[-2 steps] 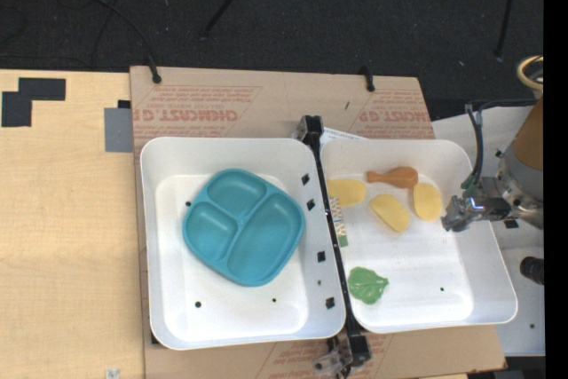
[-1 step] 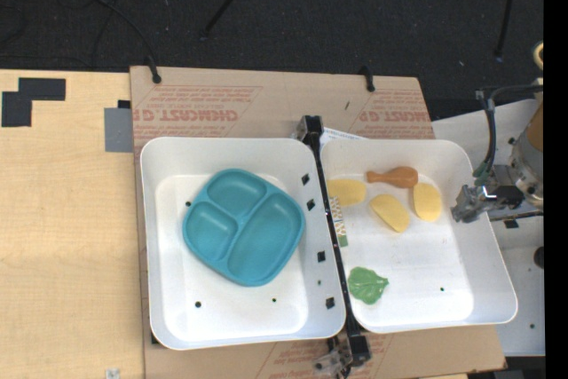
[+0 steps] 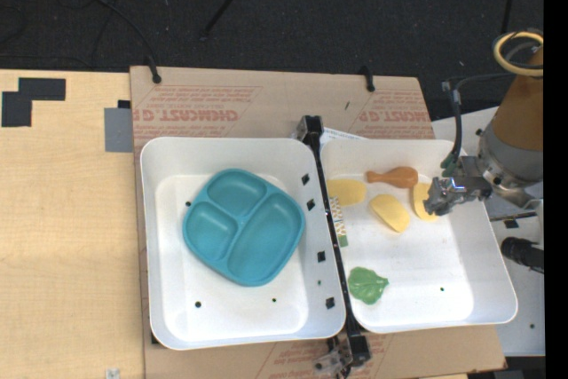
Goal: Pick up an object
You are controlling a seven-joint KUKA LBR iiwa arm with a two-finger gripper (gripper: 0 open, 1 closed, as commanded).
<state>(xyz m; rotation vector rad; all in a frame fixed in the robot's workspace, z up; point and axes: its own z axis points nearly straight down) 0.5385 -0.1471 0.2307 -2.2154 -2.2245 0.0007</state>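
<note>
From the overhead camera, I am seeing the end effector (image 3: 439,196) hanging low in the right bin (image 3: 479,297), right against a small yellow piece (image 3: 420,200) by the yellow wedge (image 3: 390,213). I am judging these toy foods light, stiff and smooth, so best pinched across their narrow sides. I cannot tell its grasp state: the metal tip is blurring into the yellow piece, which it partly covers. The arm (image 3: 519,124) is running off the frame.

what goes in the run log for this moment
gripper: low in right bin, by yellow piece | grasp: unclear | plate: left bin
</note>
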